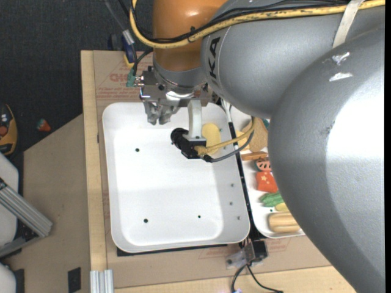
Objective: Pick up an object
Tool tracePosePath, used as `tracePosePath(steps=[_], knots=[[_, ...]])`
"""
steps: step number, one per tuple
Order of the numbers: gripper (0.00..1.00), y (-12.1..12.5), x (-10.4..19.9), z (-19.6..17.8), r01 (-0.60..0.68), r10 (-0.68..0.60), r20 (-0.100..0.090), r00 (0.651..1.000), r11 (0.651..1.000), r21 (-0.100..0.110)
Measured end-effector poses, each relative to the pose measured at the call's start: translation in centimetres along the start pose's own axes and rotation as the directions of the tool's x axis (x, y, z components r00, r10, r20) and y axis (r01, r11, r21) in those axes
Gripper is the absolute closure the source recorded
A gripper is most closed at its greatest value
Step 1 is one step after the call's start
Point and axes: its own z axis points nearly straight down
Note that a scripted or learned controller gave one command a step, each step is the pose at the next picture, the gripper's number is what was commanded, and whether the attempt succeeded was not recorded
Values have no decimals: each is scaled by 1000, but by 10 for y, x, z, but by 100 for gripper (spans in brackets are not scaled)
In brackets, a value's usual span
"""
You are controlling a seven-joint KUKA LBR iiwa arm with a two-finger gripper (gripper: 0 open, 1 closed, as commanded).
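Note:
My gripper (159, 113) hangs from the orange-banded wrist over the far end of the left white bin (165, 206), close to its back wall. Nothing shows under it but bare bin floor. A pale yellow rounded object (211, 132) lies at the left bin's far right side, partly hidden behind a white bracket and a black cable fitting (183, 143) on the arm. The right bin (259, 227) holds a red toy piece (266, 179), a green piece (272, 198) and a tan cylinder (285, 223). The grey arm covers most of that bin.
The bins stand on a brown board (91, 163) with dark floor to the left. A yellow cable loops round the wrist. An aluminium frame piece (24, 215) lies at the lower left, off the board.

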Motion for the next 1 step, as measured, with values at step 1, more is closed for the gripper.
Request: tracePosePath(steps=[1], knots=[[100,5,-1,-197,0,0,-9,1000,999,-34]])
